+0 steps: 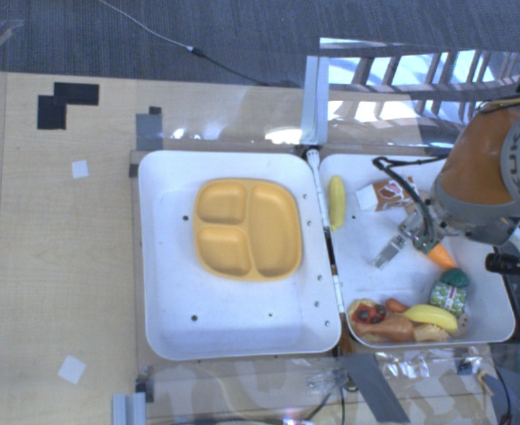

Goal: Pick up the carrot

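The carrot is a small orange piece lying in the right bin, towards its right side and partly hidden under the arm's wrist. My gripper hangs low over the middle of that bin, just left of the carrot. Nothing shows in its grasp. The grey arm with its orange band reaches in from the right and covers the bin's upper right corner.
In the right bin lie a yellow corn cob by the left wall, a snack packet, a green item, a banana and a dish of toy food. A yellow divided plate sits in the left bin.
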Available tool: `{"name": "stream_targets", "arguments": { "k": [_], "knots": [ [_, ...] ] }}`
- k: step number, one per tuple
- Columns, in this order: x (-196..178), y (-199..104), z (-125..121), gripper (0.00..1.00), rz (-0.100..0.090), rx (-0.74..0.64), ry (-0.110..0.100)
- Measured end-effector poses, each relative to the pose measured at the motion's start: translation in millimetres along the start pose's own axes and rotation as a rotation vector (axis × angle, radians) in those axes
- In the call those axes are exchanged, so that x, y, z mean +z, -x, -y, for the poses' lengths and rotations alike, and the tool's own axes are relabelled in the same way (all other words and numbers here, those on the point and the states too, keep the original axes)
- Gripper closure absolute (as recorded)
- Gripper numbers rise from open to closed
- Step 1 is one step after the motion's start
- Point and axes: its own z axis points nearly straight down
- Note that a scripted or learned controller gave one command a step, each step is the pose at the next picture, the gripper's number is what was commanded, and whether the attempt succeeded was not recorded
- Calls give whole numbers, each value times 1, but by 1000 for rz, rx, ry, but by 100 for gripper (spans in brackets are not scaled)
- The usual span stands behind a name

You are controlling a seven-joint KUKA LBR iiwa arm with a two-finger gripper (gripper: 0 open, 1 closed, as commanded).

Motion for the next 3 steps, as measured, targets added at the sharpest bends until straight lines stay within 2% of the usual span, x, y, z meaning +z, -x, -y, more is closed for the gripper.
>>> {"name": "stream_targets", "arguments": {
  "k": [1, 2, 3],
  "knots": [
    [-15, 3, -4, 100, 12, -7, 7],
    [-3, -18, 21, 100, 10, -158, 4],
    [-2, -18, 21, 0, 10, -159, 4]
  ]
}}
